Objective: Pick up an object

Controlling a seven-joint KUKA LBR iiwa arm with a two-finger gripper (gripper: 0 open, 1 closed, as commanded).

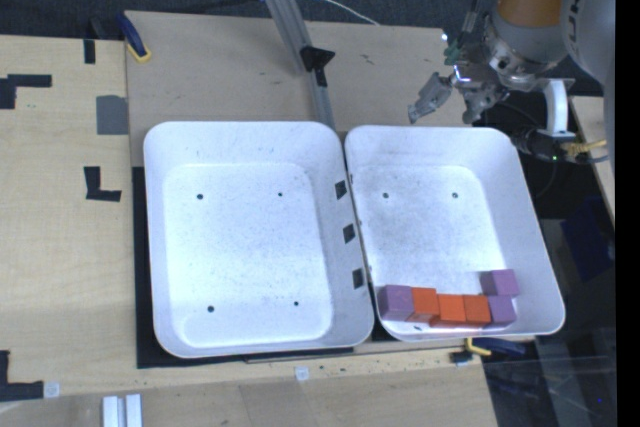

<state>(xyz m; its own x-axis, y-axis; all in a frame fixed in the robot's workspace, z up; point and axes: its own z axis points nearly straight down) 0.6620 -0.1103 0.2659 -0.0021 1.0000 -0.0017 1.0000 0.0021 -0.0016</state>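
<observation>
1. Hanging above the far rim of the right bin (520, 165), the hand (452, 100) sits clear of everything it could pick; nothing lies between its fingers, which look spread apart, so it is released and empty.

2. Every block is in that same bin, but at the opposite end: they are packed along the near wall, well apart from the hand, with the whole bare floor of the bin between.

3. From the hand, the blocks lie toward the camera and slightly to the arm's side of the bin. The hand must cross the bin's length and then come down.

4. The blocks form a row running along the near wall: a purple block (397, 301) at the divider end, orange blocks (450, 307) in the middle, and more purple blocks (500, 293) at the outer corner, one seemingly stacked on or behind another.

5. The row's long axis runs across the line of approach, so I judge the fingers would best close across the row's short width.

6. The blocks touch one another and hug the wall, which probably leaves little room for a finger on the wall side; a miss looks possible.

7. The left bin (160, 215), farther from the hand, holds nothing to pick.

8. Both bins rest on the bench (60, 245).
</observation>
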